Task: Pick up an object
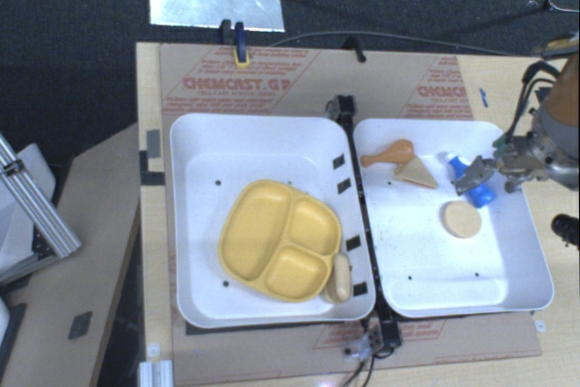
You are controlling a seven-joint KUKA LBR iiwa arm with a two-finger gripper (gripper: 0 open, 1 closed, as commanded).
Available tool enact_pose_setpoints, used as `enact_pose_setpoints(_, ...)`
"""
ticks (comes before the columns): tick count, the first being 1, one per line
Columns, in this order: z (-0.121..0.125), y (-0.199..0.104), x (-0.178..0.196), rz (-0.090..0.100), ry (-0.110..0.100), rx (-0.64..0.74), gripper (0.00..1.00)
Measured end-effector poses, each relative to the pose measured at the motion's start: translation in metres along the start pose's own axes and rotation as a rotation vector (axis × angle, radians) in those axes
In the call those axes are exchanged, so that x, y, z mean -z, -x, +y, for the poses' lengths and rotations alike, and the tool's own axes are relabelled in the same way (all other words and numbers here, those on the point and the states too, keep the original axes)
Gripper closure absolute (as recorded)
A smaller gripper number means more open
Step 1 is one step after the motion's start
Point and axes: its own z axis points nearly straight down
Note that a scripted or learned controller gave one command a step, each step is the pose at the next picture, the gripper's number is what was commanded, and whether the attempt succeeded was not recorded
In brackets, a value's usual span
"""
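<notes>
I see the gripper (pixel 478 178) at the right bin's (pixel 453 290) far edge, over a blue block (pixel 473 183). Can't tell its grip. Board (pixel 237 84) reads CHEMCAST

"chemcast gp" printed in red, twice, on the brown protective sheet (pixel 272 77) beneath the bins
</notes>
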Motion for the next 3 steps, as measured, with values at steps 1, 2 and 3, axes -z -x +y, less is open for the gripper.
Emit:
enact_pose_setpoints(1,0.003,0.000,0.006,-0.003,0.012,0.003,0.00)
enact_pose_setpoints(2,0.004,-0.009,-0.040,-0.001,0.008,0.002,0.00)
enact_pose_setpoints(3,0.006,-0.007,-0.102,-0.001,0.006,0.001,0.00)
